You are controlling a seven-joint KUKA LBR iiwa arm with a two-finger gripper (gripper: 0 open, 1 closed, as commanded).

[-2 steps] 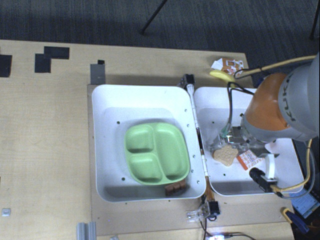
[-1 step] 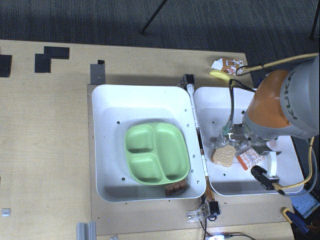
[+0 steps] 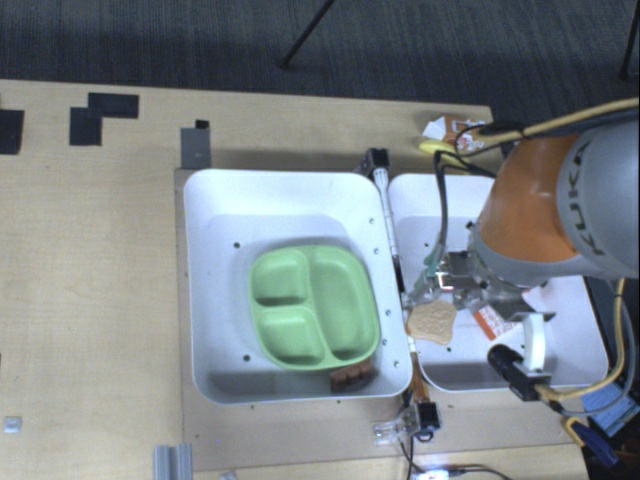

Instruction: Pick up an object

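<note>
The grey arm (image 3: pixel 585 203) with its orange band (image 3: pixel 525 203) is reaching in from the right and hanging over the right bin (image 3: pixel 420 203). Its wrist is blocking much of that bin from above. The gripper (image 3: pixel 440 286) is sitting low over the bin's left part, close to the wall that the two bins share. Whether the jaws are spread or pressed together cannot be told, because the wrist and its fittings are covering them.

A tan, flat piece shaped like a slice of bread (image 3: pixel 432 322) is lying in the right bin just below the gripper, near the bin's left wall. Its upper edge is meeting the gripper's underside in this view, but nothing is showing it pinched. An orange-and-white packet (image 3: pixel 488 320) is lying just to the right of the tan piece, partly under the wrist.

In the left bin (image 3: pixel 215 268) a green divided plate (image 3: pixel 315 305) with three compartments is resting slightly tilted, near the bin's middle and front. A small brown thing (image 3: pixel 351 376) is peeking out just beneath the plate's lower right corner, touching the front wall of the bin; its kind is too unclear to name.

Both bins are sitting on the pale wooden worktop (image 3: pixel 90 298). A yellow cable (image 3: pixel 560 123) is running along the arm towards the top of the right bin.
</note>
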